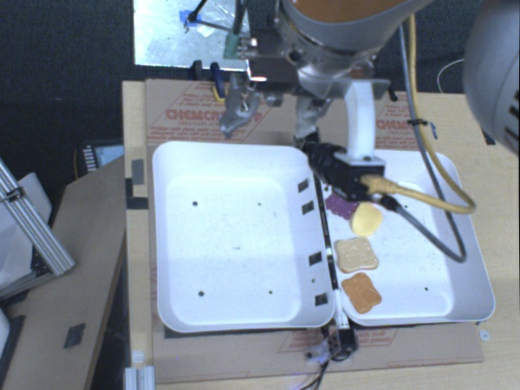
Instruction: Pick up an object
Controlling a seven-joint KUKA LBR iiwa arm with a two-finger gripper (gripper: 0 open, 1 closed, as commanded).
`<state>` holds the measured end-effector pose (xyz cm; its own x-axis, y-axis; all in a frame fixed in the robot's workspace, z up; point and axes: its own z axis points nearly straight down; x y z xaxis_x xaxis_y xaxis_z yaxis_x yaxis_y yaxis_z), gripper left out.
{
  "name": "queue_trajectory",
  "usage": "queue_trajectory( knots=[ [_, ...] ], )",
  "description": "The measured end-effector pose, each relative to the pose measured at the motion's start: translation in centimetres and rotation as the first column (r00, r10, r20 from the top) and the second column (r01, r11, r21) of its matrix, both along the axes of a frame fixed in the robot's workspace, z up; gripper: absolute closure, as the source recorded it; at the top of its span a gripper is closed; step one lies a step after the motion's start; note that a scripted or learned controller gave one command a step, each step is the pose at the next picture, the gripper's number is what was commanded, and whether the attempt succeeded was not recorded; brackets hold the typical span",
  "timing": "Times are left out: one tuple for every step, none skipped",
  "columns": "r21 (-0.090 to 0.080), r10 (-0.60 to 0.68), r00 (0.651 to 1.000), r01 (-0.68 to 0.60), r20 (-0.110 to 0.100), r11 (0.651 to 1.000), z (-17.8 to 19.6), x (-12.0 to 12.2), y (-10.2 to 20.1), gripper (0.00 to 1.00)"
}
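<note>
Gripper: I see my gripper hanging over the far rim of the left bin, its two fingers spread wide with nothing between them.
Toast slice: pale, squarish, lying flat in the right bin, well toward me and to the right of the gripper; its sides run roughly square with the divider between the bins, so no clear long axis.
Brown piece: the darker toast-like piece sits just nearer me than the pale slice, almost touching it, its longer side running away from me.
Yellow piece: roundish, just beyond the pale slice, closer to the gripper.
Purple piece: beside the yellow one, partly under a black cable fitting.
Writing: red "CHEMCR…" lettering on the cardboard over the desk, left of the gripper; the rest is covered.
</note>
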<state>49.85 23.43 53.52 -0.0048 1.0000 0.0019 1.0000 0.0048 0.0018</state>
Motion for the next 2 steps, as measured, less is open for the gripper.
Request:
queue_trajectory(
  knots=[
    [0.000,0.000,1.000,0.000,0.000,1.000,0.00,0.00,0.00,0.00],
    [0.000,0.000,1.000,0.000,0.000,1.000,0.00,0.00,0.00,0.00]
  ],
)
